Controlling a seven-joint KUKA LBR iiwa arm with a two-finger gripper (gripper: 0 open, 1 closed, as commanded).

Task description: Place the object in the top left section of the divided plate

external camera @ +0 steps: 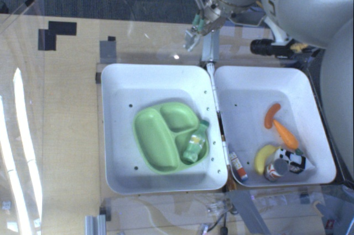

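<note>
two white bins sit side by side on the bench [50, 134]. the left bin [119, 173] has one green divided plate [157, 142] with bare floor all around it. one small green bottle [194, 142] lies in the plate's lower right section. the right bin [298, 82] has one banana [264, 157] and one carrot [285, 135] by its near edge. the jaws [200, 29] hang above the far edge, spread apart, holding nothing.

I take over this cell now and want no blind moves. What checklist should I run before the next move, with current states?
1. Green divided plate sits flat in left bin: ok.
2. Small bottle in the plate's top left section: not ok, it lies in the lower right section, neck over the rim.
3. Gripper above the bins' far edge: ok.
4. Gripper holding something: cannot tell.
5. Right bin items apart from plate: ok.
</note>
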